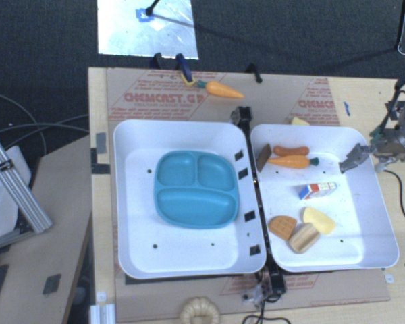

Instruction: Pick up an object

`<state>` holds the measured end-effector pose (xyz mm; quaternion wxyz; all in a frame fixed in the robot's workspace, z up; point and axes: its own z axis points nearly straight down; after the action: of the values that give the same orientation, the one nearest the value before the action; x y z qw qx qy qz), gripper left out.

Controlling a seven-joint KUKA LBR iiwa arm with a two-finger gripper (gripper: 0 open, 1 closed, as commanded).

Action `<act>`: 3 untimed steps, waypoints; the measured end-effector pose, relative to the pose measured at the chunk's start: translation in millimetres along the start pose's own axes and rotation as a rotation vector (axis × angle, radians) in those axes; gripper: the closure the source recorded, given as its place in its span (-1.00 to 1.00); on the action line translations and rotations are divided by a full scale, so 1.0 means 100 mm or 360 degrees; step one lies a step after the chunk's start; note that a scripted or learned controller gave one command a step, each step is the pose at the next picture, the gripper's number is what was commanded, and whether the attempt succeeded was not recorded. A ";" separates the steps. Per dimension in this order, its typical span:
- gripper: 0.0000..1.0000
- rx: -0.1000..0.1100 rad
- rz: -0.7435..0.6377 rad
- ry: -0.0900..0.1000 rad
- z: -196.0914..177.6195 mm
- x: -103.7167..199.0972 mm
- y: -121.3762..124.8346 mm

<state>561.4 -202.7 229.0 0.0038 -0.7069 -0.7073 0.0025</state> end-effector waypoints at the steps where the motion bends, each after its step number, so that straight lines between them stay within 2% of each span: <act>1: -1.00 -0.0017 -0.0004 -0.0004 -0.06 0.00 0.03; 3: -1.00 -0.0011 -0.0002 -0.0002 0.78 0.00 0.05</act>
<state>565.8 -202.5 150.9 0.0010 -0.7065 -0.7077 0.0006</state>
